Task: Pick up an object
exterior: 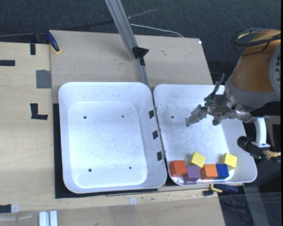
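Observation:
Several small blocks lie along the front edge of the right bin: an orange-red block, a purple block, a yellow block, an orange block, a blue block and a second yellow block. My gripper hangs over the middle of the right bin, well behind the blocks. It is open, with nothing between its fingers.
The left bin sits beside the right one, and black clips mark the shared rim. A slanted metal rail crosses the bench behind the bins. The arm's orange band rises at the right.

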Controlling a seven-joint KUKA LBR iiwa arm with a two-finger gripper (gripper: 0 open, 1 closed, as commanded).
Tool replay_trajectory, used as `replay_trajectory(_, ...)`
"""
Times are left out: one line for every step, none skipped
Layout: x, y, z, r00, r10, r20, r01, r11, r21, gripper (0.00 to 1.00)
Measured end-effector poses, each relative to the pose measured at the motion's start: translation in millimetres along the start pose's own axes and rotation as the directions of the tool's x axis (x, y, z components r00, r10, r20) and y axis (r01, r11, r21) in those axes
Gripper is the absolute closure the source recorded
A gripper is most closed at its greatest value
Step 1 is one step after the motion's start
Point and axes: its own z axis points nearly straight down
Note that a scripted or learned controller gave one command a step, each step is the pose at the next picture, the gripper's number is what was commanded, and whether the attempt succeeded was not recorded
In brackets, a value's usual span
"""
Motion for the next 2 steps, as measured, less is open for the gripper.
replay_trajectory(31, -5, -40, 1.000, -0.001, -0.001, 0.001, 1.000, 0.003, 0.00)
replay_trajectory(-3, -21, 96, 1.000, 0.005, -0.001, -0.005, 1.000, 0.017, 0.00)
